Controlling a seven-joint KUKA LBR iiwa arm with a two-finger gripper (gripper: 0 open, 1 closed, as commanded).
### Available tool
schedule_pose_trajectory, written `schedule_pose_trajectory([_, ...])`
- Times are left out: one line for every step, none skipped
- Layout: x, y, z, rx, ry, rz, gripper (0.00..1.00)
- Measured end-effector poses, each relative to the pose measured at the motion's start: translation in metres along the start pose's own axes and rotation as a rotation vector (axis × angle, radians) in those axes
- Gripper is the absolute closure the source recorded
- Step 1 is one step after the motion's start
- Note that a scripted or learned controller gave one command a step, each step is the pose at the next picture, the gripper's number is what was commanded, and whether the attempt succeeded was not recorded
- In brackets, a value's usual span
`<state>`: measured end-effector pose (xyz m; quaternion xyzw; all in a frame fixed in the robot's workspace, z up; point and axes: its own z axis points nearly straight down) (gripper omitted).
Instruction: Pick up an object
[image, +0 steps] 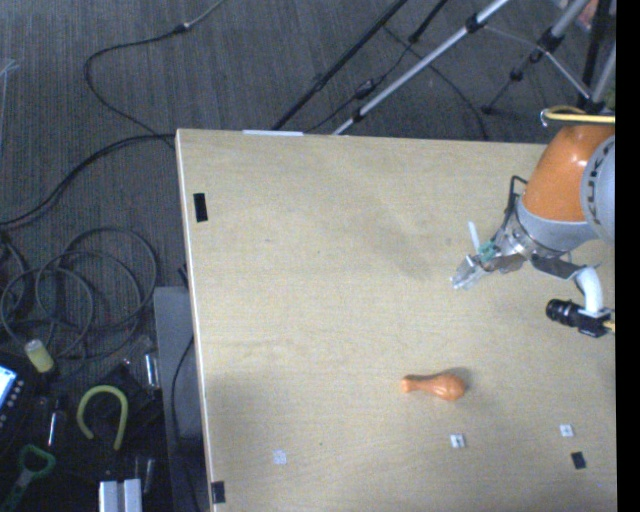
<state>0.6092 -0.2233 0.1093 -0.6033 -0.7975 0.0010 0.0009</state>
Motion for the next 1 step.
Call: schedule_pose_trajectory([0.0724,0.0611,-0.0366,-0.002,0.001,0.088,1.00])
